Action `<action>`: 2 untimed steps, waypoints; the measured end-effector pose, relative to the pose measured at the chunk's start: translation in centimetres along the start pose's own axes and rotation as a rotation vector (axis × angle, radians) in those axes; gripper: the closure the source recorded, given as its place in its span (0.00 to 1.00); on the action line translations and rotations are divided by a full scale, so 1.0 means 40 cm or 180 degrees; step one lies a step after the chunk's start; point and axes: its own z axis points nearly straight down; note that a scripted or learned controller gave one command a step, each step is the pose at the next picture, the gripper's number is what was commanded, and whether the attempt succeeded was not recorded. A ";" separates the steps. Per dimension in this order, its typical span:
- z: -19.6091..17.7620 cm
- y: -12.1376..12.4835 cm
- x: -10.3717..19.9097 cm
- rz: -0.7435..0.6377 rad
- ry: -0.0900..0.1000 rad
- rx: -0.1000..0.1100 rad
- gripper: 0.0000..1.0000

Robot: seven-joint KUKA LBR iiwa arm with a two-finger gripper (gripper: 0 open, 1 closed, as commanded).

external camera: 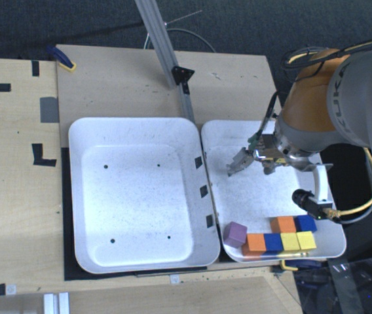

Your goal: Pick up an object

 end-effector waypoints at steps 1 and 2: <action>0.012 -0.019 0.138 -0.0002 0.0003 0.0030 0.00; 0.013 0.120 0.067 0.0014 -0.0007 0.0014 0.00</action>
